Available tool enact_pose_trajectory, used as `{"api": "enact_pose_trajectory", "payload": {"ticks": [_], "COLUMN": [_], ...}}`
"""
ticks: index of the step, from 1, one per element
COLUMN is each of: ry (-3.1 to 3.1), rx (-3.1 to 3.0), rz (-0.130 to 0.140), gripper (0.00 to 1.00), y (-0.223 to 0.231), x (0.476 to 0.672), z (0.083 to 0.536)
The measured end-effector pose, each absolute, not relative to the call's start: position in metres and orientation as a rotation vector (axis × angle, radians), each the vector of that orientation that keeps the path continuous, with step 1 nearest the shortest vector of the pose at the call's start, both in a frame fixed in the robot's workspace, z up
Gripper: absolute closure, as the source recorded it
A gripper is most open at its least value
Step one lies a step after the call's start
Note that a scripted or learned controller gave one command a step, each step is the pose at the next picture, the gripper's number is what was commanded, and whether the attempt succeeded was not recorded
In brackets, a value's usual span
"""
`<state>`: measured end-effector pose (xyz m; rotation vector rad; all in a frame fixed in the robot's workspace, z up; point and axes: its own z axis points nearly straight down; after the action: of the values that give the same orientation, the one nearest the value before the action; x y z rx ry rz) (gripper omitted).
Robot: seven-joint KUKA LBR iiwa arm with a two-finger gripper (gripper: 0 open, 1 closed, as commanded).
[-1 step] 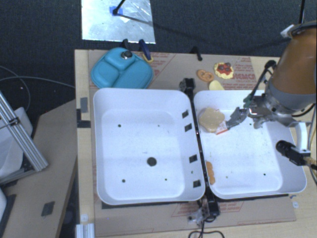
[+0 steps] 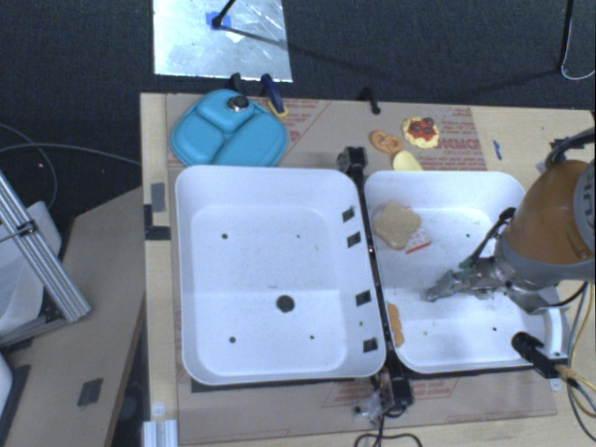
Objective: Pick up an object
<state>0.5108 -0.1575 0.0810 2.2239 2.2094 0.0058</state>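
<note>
The camera view looks down on a worktop (image 2: 307, 124) covered with brown cardboard, and two shallow white bins stand on it side by side. The left bin (image 2: 200, 203) holds one small dark round object (image 2: 285, 304) near the middle of its floor. The right bin (image 2: 503, 189) holds a tan, flat object like a slice of bread (image 2: 396, 224) in its upper left part, and a small orange-red piece (image 2: 419, 244) lies just beside the lower right edge of this slice. A thin orange-brown object (image 2: 395, 325) lies against the left wall of the right bin, lower down.

The arm (image 2: 559, 222) comes in from the right, with its orange band above the wrist, and the gripper (image 2: 436, 292) is low over the floor of the right bin, pointing to the left. It is too small and blurred to tell how far it is open, and no object can be seen in it. The bread slice is apart from the gripper, above and to its left.

Behind the bins, a blue divided plate (image 2: 229, 130) rests on the worktop, and near it are small toy foods: a pizza-like disc (image 2: 421, 131), an orange piece (image 2: 384, 142) and a pale yellow piece (image 2: 407, 162).
</note>
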Motion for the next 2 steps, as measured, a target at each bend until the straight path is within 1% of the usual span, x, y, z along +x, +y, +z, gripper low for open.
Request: {"api": "enact_pose_trajectory", "payload": {"ticks": [1,2], "ry": [2.214,2.220], "rx": [2.216,2.205], "rz": [0.003,0.010], "gripper": [0.00,0.00], "y": [-0.204,-0.206], "x": [0.546,0.621], "z": [0.106,0.148]}}
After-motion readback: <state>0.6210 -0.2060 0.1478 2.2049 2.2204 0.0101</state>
